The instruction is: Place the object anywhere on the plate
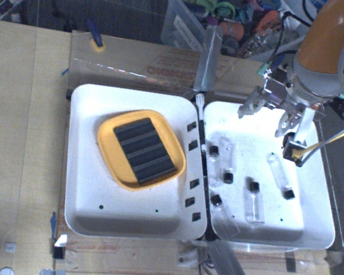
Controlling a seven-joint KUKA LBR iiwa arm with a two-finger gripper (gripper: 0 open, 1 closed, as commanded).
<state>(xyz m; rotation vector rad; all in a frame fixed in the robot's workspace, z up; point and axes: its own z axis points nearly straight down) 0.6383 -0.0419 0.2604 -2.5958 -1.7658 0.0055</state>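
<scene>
Nearest the bench's front edge, several small clear vials with black caps (pixel 253 200) lie scattered in the right bin (pixel 318 232); they look light, rigid, slick and prone to rolling, so a pinch across the body near a cap seems safest. Neighbouring vials crowd some of them, and the divider wall (pixel 200 170) stands between them and the yellow plate (pixel 141 148), whose dark ribbed insert (pixel 144 150) sits in the left bin (pixel 78 209). Beyond, the end effector (pixel 271 113) hovers open, holding nothing, over the right bin's far edge.

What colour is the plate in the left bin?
Yellow-orange, with a black ribbed block lying on it. The plate shows clearly in the camera view.
</scene>
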